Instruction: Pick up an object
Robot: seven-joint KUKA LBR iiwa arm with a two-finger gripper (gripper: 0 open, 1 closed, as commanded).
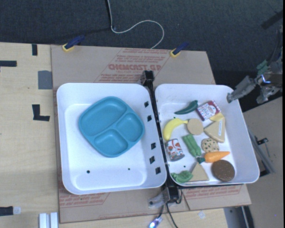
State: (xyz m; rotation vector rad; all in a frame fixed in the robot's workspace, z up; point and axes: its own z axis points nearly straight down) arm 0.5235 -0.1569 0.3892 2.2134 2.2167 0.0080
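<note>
Robot gripper (247, 90) hovers off the right white bin's (247, 141) upper right corner, fingers spread apart and holding nothing.

Toy food fills that bin; a blue three-compartment plastic plate (111, 126) sits left. I'd target the long yellow plastic banana (173, 126), descending straight, clear of neighbours.

Blue plate (112, 126) – smooth matt plastic; white bins (71, 99) – glossy plastic; cardboard sheet (128, 63) under them, matt brown.

The divided plate (111, 126) lies in the left bin (66, 96). The right bin (244, 132) (touching it along the middle) holds toy foods: banana (173, 126) left, cookie (223, 170) nearest front.
</note>
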